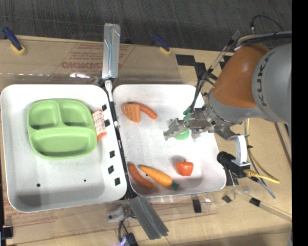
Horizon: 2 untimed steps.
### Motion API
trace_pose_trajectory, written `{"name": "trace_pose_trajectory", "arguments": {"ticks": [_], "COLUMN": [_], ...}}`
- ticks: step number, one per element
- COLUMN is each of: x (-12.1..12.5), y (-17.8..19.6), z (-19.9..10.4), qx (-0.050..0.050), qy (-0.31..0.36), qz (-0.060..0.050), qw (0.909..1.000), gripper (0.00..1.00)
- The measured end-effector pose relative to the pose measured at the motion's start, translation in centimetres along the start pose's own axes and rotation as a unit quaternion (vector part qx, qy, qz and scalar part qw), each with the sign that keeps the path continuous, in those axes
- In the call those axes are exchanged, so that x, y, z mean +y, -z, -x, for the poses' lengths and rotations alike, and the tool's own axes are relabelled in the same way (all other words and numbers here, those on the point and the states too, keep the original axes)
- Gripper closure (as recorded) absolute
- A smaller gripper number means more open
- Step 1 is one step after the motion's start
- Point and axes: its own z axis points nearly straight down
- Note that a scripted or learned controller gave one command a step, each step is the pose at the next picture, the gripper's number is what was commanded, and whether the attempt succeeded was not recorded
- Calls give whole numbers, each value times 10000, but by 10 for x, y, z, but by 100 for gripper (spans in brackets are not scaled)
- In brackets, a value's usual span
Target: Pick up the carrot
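The carrot [156, 175], orange with a small green stem end, lies near the front edge of the right bin [159, 94], its tip pointing left. It rests against a brown sausage-like piece [137, 177]. My gripper [177, 129] hangs over the middle right of that bin, well behind and to the right of the carrot. A small green object [183, 134] sits right at the gripper, partly hidden by it.
A red tomato-like toy [185, 168] lies just right of the carrot. An orange curved piece [137, 111] sits at the back left of the right bin. The left bin [15, 183] holds a green divided tray [61, 128] and a small orange-white container [99, 123].
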Motion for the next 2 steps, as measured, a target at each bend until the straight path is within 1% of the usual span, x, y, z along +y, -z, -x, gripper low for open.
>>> {"name": "trace_pose_trajectory", "arguments": {"ticks": [1, 2], "x": [-36, -43], "y": [-123, -23], "z": [-31, -73], "qx": [0, -8], "qy": [-160, 981], "qz": [19, 23], "qw": [9999, 9952], "gripper": [0, 0]}}
